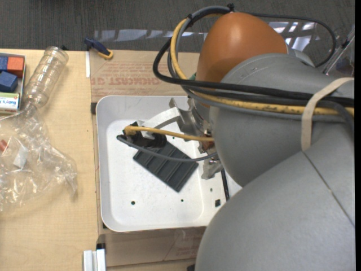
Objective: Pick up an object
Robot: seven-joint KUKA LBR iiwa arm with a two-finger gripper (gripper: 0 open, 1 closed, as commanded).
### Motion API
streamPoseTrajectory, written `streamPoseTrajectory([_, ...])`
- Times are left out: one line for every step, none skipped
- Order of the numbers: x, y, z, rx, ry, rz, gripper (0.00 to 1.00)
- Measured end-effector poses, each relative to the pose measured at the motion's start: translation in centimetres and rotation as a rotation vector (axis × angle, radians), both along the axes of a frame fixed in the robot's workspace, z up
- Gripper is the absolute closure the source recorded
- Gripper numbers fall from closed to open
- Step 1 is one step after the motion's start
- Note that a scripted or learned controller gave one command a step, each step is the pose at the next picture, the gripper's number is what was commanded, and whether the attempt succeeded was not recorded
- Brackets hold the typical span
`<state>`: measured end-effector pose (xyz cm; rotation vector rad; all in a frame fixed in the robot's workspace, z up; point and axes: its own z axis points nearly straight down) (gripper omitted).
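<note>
A dark ribbed plate (166, 165) lies flat near the middle of the white bin (113, 208). The grey arm (282, 168) covers the bin's 3 o'clock side and hides the hand, so I cannot tell its state. On the worktop (73, 95) at 9 o'clock sit a clear bottle (44, 75), crumpled plastic wrap (31, 160) and a box of colored blocks (11, 78), cut off by the edge.

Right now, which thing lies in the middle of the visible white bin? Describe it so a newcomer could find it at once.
Start at the white bin left of the big grey arm. Near its middle lies a dark grey ribbed slab, flat and rectangular, turned at a slant. Parallel grooves along its top set it apart from the thin yellow and black cables crossing just above it.
</note>
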<state>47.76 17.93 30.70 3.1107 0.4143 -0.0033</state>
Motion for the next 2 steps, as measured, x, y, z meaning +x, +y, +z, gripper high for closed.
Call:
streamPoseTrajectory([0.1,4.9,11.0,0.0,-0.002,-0.067,0.0])
streamPoseTrajectory([0.0,2.6,13.4,-0.001,0.004,0.486,0.0])
